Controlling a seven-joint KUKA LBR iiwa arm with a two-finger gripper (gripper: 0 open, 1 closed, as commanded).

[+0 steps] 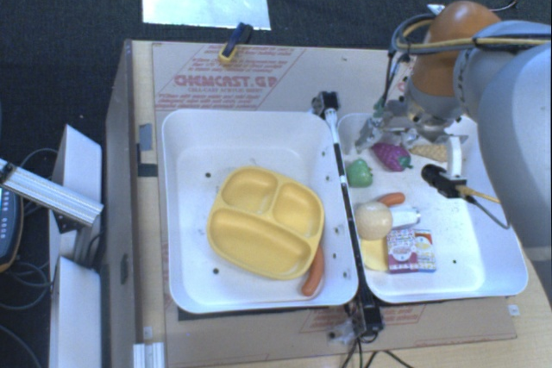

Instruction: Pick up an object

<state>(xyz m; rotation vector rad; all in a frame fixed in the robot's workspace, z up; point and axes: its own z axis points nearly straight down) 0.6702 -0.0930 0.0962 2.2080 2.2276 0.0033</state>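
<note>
**Gripper and bins, seen from above.** The gripper point(392, 131) hangs over the 12 o'clock end of the right bin point(473, 247), under the orange band of the grey arm point(509, 90). Whether it is apart or together cannot be told, and nothing can be seen clamped in it.

- **Closest to the gripper:** a purple toy vegetable point(392, 156) lies at its 6 o'clock, just beside it. It cannot be told whether the two touch.
- **Near the gripper:** a tan textured piece point(429, 152) lies at 4 o'clock. A green toy pepper point(359, 173) lies at 7 o'clock, against the wall shared with the left bin.
- **Middle of the right bin:** a small orange carrot point(392, 199) lies at 6 o'clock of the purple toy. A pale round item point(373, 220) touches the carrot at the carrot's 7 o'clock.
- **6 o'clock end of the right bin:** a flat yellow slab point(373, 254) lies partly under the round item. A small printed carton point(410, 251) lies just beside the slab, at its 3 o'clock.
- **Left bin point(197, 185):** a yellow divided plate point(266, 221) lies near the centre. An orange-red sausage point(314, 272) lies at the plate's 5 o'clock, touching its rim.

Both bins rest on a cardboard-covered bench point(216, 82) that carries red lettering.
</note>
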